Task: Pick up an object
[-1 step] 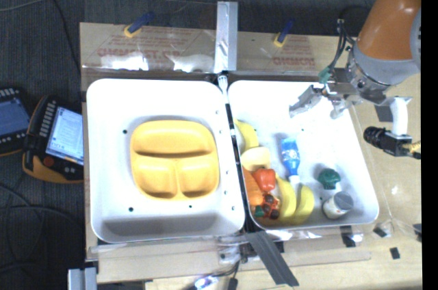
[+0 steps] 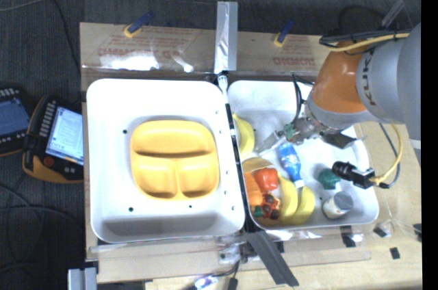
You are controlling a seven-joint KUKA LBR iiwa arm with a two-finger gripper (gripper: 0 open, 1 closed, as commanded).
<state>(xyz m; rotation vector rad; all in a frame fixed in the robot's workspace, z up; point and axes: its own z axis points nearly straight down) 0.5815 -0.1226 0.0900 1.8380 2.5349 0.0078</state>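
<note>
Hand [image 2: 293, 133] sits low in the right bin [image 2: 274, 91], just above the top end of the blue bottle [image 2: 290, 162], which lies on the bin floor; can't tell if the hand is open or closed. Relative to the bottle: yellow banana [image 2: 245, 134] up-left by the bin's wall, orange-red item [image 2: 264, 181] just left, second banana [image 2: 299, 202] just below, green-capped thing [image 2: 328, 178] right, grey cup [image 2: 337, 204] lower right. Left bin [image 2: 109, 111], well left of the bottle, holds a yellow divided tray [image 2: 175, 157]; both bins sit on the counter [image 2: 409, 213]
</note>
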